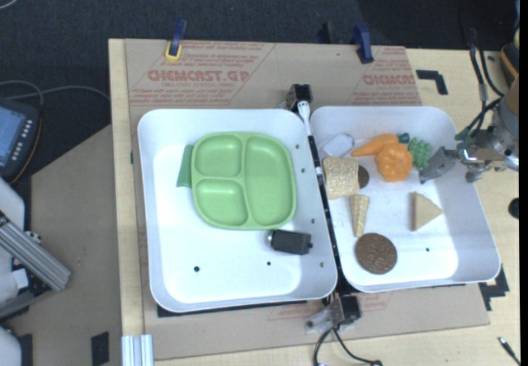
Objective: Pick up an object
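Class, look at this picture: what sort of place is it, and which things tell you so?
Probably a robot lab test bench: two white bins clamped on a board, toy food such as an orange pepper, and a gripper reaching in.

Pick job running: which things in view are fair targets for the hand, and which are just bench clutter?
Job:
hand
green plate
black block
carrot
orange pepper
bread slice
cone
cookie
wedge

Lying about:
yellow clamp
blue clamp
cardboard sheet
cables
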Action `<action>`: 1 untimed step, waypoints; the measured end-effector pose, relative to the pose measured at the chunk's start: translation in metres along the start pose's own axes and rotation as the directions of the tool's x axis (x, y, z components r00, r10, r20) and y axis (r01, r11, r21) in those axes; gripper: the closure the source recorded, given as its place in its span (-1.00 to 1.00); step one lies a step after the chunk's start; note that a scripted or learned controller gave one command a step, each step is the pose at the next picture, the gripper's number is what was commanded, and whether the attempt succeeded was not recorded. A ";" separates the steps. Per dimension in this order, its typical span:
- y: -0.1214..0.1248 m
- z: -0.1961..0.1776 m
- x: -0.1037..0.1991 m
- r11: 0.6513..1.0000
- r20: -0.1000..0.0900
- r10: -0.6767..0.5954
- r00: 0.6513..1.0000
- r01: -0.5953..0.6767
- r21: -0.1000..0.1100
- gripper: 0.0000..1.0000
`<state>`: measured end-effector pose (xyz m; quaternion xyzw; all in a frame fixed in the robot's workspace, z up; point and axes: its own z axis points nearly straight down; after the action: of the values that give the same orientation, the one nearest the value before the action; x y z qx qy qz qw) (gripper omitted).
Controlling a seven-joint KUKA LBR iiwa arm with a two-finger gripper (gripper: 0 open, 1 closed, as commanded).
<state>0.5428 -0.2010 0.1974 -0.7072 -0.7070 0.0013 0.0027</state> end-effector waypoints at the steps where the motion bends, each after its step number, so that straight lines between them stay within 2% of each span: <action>1: 0.002 0.063 -0.004 1.000 -0.001 0.000 1.000 0.000 0.002 -1.00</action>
<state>0.5448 -0.2044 0.1347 -0.7071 -0.7071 0.0017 0.0035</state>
